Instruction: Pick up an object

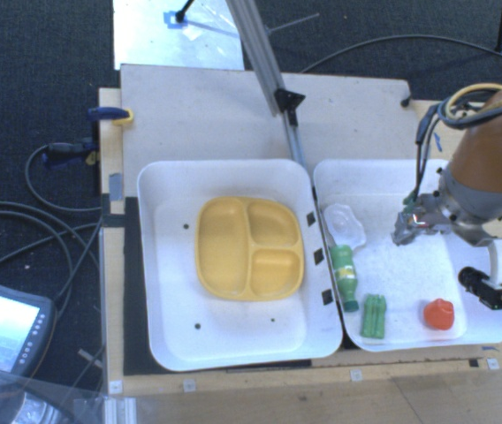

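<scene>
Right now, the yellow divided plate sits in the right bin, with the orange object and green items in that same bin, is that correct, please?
Not quite: the camera view shows the yellow divided plate in the left bin. The orange object and green items are indeed in the right bin.

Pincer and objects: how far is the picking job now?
Done: nothing looks lifted. The green bottle, green block, orange piece and clear cup lie in the right bin. In hand: the pincer is over that bin. Left: grasping and lifting.
</scene>
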`<state>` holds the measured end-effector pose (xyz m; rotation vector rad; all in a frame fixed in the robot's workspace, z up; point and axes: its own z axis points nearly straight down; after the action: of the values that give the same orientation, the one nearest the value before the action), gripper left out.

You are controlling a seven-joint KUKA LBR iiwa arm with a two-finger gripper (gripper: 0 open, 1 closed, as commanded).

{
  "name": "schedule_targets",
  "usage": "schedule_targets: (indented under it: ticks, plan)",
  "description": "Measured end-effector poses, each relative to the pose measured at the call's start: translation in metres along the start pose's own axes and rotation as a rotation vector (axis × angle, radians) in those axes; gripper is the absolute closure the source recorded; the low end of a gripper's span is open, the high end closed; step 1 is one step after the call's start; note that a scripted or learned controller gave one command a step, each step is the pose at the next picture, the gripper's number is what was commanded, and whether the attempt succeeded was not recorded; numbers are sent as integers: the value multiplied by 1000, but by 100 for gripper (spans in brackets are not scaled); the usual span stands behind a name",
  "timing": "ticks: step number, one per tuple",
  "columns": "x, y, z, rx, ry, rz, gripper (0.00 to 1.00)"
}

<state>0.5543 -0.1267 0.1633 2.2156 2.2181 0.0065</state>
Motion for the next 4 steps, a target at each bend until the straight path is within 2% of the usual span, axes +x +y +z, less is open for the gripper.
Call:
schedule_targets:
  ticks: [1,2,3,4]
  plan:
    - [0,2,-49,0,0,-5,100]
    - [59,13,-47,4,4,-11,100]
    - [105,21,-59,4,4,-10,100]
    - [163,16,-71,5,5,-11,100]
